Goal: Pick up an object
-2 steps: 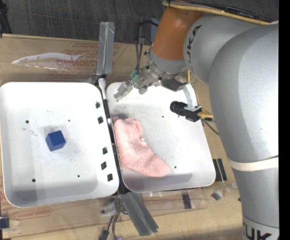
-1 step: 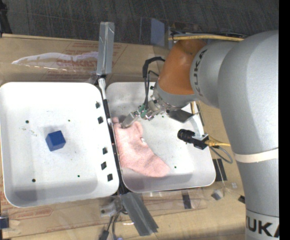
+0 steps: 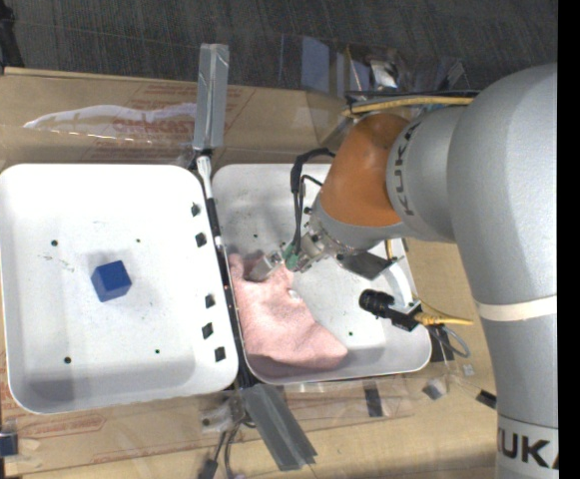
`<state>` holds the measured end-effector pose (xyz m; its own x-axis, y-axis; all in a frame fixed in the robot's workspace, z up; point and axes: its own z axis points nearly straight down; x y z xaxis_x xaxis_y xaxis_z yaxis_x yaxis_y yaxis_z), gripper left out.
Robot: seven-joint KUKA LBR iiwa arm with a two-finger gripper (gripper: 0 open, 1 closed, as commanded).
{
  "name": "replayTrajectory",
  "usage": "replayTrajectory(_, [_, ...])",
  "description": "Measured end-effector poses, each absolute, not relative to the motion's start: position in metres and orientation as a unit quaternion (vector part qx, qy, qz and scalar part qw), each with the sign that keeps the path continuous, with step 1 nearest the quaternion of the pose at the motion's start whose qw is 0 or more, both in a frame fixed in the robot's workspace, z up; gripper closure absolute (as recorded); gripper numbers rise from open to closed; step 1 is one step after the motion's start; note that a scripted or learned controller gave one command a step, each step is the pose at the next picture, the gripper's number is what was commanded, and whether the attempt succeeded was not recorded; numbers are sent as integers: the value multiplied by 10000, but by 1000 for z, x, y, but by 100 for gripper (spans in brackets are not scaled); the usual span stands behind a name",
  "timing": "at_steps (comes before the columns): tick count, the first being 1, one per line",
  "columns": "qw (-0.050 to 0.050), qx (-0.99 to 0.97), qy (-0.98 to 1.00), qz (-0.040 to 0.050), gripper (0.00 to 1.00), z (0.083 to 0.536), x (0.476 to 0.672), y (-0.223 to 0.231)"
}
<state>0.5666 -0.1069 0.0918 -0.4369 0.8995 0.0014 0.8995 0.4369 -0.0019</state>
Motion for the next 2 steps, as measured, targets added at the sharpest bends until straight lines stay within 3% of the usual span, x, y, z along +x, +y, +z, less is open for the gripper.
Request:
replayTrajectory(1, [15,-5300,-8480,5,100,102,567,-107])
replayTrajectory(2, [1,-6085,-7936,3,100,193,657,-1])
